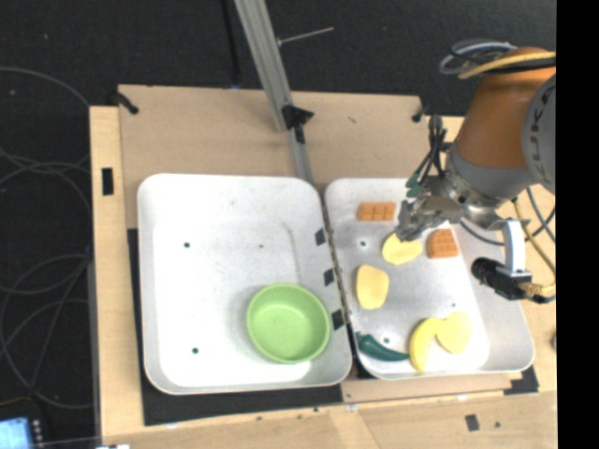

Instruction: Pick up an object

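I see gripper (412, 224) low in right bin (505, 344), fingers at 12 o'clock edge of yellow piece (402, 250); can't tell their opening or any hold. Risk I judge: edge contact, flat piece slips or skids toward orange block (442, 243) at its 3 o'clock.
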`<state>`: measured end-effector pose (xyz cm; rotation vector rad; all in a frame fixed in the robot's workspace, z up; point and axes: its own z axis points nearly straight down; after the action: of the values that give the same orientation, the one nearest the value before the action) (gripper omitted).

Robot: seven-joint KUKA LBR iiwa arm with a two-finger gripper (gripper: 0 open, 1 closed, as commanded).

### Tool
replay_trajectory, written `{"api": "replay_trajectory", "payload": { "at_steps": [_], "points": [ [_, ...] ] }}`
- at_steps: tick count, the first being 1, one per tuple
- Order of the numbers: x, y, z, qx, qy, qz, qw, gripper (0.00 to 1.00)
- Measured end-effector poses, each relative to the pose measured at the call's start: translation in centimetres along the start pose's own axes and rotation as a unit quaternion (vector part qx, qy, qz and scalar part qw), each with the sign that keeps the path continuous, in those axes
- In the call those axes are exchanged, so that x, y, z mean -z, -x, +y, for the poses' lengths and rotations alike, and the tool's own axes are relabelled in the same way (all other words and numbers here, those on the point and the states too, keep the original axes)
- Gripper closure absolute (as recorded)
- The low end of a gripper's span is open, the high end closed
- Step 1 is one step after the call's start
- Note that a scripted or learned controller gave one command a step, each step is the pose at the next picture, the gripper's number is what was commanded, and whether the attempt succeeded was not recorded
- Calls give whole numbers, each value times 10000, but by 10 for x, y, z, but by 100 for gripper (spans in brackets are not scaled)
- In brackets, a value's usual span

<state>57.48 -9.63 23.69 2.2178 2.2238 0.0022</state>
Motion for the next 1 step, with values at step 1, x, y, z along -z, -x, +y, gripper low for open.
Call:
{"api": "replay_trajectory", "payload": {
  "at_steps": [1],
  "points": [
    [3,-43,9,23,3,6,10000,100]
  ]
}}
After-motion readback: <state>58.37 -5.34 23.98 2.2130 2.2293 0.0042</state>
